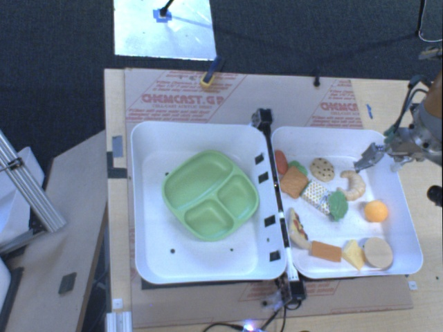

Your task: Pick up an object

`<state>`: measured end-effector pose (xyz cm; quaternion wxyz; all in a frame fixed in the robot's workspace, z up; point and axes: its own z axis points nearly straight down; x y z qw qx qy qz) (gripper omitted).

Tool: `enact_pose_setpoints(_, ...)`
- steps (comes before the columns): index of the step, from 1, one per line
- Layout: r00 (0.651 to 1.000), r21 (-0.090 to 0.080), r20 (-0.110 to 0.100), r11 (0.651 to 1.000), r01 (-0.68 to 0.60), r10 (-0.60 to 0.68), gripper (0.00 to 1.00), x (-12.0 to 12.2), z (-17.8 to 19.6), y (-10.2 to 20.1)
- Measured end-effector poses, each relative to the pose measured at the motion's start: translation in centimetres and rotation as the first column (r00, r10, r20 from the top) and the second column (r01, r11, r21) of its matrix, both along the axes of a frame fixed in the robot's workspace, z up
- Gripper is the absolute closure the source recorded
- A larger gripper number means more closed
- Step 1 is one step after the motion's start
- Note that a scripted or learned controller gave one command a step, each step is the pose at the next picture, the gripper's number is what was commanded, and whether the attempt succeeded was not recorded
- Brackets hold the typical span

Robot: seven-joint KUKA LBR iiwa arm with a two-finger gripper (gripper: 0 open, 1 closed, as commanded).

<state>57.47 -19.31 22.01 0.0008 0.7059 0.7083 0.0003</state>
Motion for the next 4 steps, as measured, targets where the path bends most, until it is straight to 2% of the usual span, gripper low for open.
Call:
enact_pose_setpoints(2, 1.0, 0.0, -0.001, 1.0, 0.002, -0.002, 0.0, -0.2, -10.8, -0.9)
enact_pose_setpoints(3, 1.0, -0.001, 0.004, 1.0, 0.002, -0.002, 0.0, 0.0, -13.4, -0.9)
enact_pose_setpoints(4, 1.0, -0.001, 0.003, 1.0, 0.001, -0.001, 1.0, 0.0, -12.5, -0.9)
